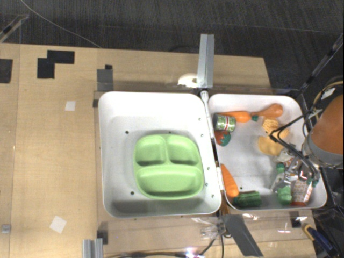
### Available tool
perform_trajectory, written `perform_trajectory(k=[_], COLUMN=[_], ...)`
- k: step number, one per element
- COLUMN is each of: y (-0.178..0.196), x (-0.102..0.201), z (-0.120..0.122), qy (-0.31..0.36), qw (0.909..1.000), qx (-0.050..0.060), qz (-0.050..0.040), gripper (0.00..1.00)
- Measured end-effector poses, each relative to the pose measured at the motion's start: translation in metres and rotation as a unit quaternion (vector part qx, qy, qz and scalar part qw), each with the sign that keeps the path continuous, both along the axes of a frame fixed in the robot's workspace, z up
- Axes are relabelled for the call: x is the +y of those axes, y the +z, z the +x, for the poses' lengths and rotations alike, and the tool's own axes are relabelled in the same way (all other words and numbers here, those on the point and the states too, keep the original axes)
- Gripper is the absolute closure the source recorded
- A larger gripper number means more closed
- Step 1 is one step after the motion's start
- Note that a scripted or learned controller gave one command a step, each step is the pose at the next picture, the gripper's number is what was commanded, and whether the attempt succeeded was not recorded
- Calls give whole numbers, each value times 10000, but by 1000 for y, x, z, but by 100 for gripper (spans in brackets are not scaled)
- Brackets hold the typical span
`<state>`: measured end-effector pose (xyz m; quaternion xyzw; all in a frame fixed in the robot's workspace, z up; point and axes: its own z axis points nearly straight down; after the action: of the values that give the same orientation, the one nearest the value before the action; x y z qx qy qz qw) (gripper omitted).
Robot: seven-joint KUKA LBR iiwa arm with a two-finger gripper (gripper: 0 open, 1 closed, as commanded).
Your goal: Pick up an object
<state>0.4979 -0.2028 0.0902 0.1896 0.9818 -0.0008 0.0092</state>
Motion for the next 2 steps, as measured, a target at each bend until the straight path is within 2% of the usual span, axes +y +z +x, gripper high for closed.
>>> perform_trajectory(k=[1,2], y=[0,14], x=[13,14], z=[-4,1], qy=[1089,1093], qw=[9940,9940], qx=[-12,-88], qz=[-34,-57], gripper=[0,100])
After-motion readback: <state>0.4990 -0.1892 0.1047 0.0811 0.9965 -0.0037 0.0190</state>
